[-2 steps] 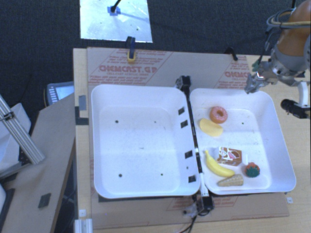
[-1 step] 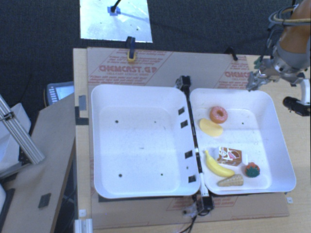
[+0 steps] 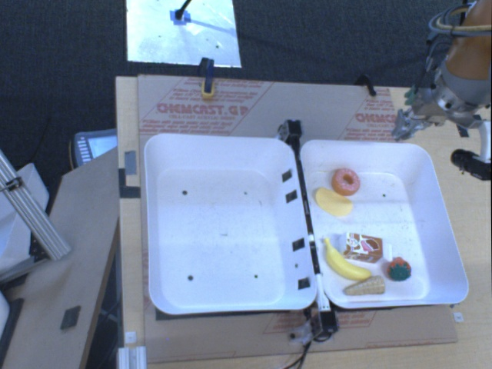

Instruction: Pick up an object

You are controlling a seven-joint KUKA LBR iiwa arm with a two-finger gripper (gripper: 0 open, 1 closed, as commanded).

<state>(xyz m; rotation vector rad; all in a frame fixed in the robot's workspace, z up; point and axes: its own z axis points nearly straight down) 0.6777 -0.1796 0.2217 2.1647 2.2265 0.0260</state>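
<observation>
Nothing lifted yet; whole pick left to do. Lay in right bin (image 3: 430, 206): doughnut (image 3: 346, 181), pale yellow piece (image 3: 334, 202) just below it, banana (image 3: 344, 262), small printed carton (image 3: 364, 247) touching banana, wedge (image 3: 366, 286), red-and-green fruit (image 3: 398, 268). Left bin (image 3: 223, 229) beside it. Gripper (image 3: 406, 125) hung beyond right bin's far corner, above bench, well apart from all items. Finger spread impossible to tell.

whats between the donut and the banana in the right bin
In the camera view, a pale yellow lemon-like piece lies between the donut above it and the banana below, close under the donut and apart from the banana, with bare bin floor there.
</observation>
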